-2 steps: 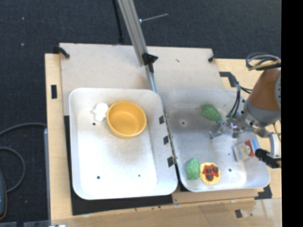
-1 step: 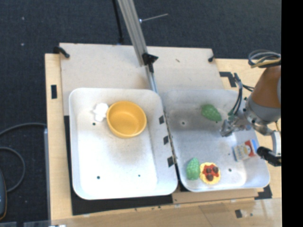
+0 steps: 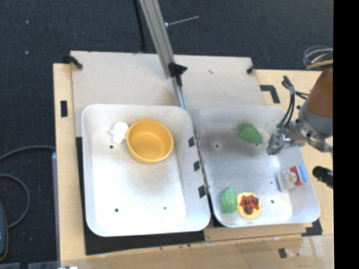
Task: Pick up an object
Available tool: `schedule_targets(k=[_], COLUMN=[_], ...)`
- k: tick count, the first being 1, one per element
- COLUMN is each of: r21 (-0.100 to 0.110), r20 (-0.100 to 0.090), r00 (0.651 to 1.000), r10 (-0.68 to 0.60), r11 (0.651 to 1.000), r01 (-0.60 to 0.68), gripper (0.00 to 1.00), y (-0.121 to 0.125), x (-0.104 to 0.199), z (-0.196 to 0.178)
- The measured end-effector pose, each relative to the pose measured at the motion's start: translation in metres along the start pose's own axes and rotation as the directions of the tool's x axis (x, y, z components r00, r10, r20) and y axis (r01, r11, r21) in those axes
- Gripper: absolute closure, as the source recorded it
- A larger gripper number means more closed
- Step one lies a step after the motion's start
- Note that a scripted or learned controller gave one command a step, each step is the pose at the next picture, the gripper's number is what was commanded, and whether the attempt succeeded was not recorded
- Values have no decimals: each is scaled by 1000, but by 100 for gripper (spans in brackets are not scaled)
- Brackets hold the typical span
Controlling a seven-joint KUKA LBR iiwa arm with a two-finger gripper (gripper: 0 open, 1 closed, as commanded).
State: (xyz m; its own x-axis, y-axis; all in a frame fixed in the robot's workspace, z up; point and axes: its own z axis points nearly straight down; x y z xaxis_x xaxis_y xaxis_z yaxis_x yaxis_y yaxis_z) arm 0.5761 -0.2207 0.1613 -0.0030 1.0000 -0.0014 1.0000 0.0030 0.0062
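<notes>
In the left bin (image 3: 101,206) a round yellow bowl (image 3: 150,141) sits upright near the far edge, with a small white lumpy object (image 3: 118,131) just beside it on its left. In the right bin (image 3: 305,206) a green leafy object (image 3: 249,133) lies toward the far side. Near the front edge a smaller green object (image 3: 228,199) lies just beside a yellow piece with red and dark spots (image 3: 249,204). A small flat packet in white, blue and red (image 3: 291,177) lies by the right rim.
</notes>
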Motion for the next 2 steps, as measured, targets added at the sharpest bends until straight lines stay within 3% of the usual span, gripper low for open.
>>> schedule_targets(k=[2], r21=[1], r20=[0], r00=[1000], r10=[-2], r11=[1000], r01=[2], gripper=[100], y=[5], x=[0], z=[-75])
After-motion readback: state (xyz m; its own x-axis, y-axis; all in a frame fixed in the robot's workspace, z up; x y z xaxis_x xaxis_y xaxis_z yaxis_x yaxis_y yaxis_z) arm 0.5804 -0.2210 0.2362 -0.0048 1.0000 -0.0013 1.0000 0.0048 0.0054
